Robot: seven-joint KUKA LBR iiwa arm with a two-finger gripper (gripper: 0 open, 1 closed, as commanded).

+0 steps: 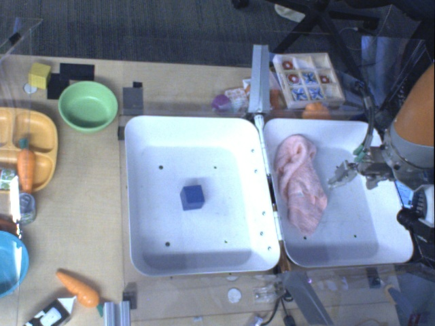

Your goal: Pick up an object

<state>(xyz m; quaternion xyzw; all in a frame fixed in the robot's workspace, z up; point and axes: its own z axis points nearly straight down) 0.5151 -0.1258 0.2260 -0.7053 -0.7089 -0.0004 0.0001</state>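
Parted slightly, the jaws of the metal two-finger gripper (345, 172) hang over the right-hand shallow white bin (380, 250) with nothing between them. Just left of them lies a crumpled pink cloth (299, 182), its long axis running from the bin's far edge toward the near one. A small blue cube (192, 196) sits in the left-hand white bin (156, 253).
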